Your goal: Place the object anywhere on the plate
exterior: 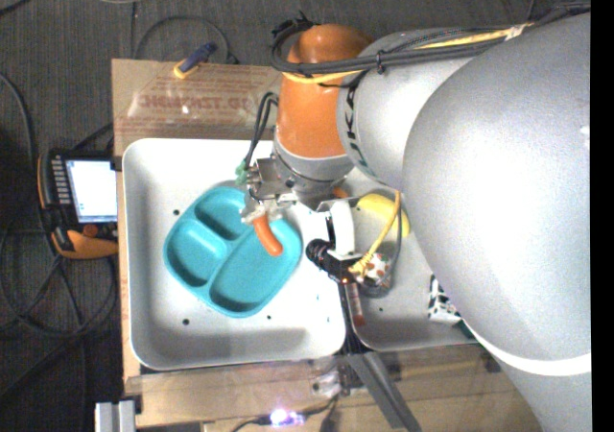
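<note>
As I look down on the bench, I take the teal divided plate [230, 252] as my landmark: it is smooth, glossy plastic with rounded corners and raised ridges splitting it into compartments, and it lies flat on the floor of the left white bin [153, 324], a shallow tray with softly curved walls. Over the plate's upper right edge hangs the gripper [257, 214], mounted below the arm's orange band [317, 104] and broad grey shell. From the gripper a small orange carrot-shaped object [270, 236] reaches out over the plate; it is slim, smooth and tapered, and its long axis runs on a slant, the upper end up by the fingers and the rounded lower end pointing down and to the right, over the plate's largest compartment near its right rim. I see the upper end sitting right at the fingertips, so the jaws look closed narrowly on it, though the metal there is small and cluttered. Right of the plate, in the neighbouring bin [403, 329], I can make out a yellow rounded item [384, 214], and a spotted brown-and-white piece [376, 270], partly hidden by the arm. Beyond the plate's upper side lies a brown cardboard sheet [182, 104].
</note>
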Robot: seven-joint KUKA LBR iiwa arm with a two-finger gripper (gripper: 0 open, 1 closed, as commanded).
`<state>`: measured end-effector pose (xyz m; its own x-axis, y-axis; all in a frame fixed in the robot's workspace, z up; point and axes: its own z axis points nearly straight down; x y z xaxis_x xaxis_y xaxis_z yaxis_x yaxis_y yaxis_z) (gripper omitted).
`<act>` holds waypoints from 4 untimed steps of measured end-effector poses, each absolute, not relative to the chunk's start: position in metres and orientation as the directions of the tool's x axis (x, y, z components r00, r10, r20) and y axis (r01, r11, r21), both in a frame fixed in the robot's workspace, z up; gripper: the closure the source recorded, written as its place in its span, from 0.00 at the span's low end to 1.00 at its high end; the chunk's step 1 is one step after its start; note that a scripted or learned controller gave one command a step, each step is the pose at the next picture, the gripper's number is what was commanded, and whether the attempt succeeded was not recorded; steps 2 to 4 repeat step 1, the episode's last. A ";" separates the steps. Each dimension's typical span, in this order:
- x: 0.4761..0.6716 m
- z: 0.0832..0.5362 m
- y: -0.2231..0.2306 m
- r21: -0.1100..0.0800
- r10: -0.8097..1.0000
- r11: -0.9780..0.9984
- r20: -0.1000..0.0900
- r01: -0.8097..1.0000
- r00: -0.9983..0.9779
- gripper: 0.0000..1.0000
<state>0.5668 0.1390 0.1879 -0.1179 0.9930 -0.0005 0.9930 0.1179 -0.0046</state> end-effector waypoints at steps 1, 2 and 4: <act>0.567 0.188 0.139 -0.004 0.993 0.118 -0.001 0.993 -0.118 0.00; 0.567 0.188 0.139 -0.004 0.993 0.118 -0.001 0.993 -0.118 0.00; 0.567 0.188 0.139 -0.004 0.993 0.118 -0.001 0.993 -0.118 0.00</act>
